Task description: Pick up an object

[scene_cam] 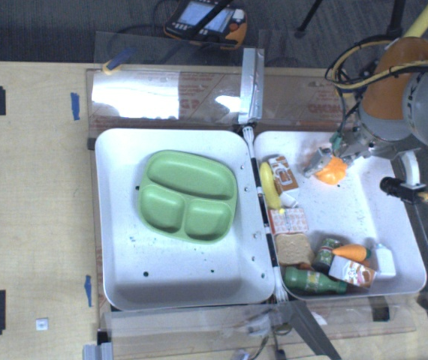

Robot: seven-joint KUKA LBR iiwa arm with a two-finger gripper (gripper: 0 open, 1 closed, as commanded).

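My gripper [324,159] hangs over the back of the right bin [383,220], reaching in from the right. An orange toy piece [333,172] lies right under and against its tip; whether it is gripped is unclear. Along the bin's left wall lie a yellow banana [268,185], a small brown carton [281,173], a red-patterned packet [289,220] and a slice of bread [294,249]. At the front sit a green bottle [310,280], a dark can [327,251], a carrot [353,252] and a white bottle [358,274].
A green divided plate [188,195] lies in the left bin [116,238]. A metal divider post [251,88] rises behind the two bins. Cables and the arm's orange band [390,81] crowd the back right corner.
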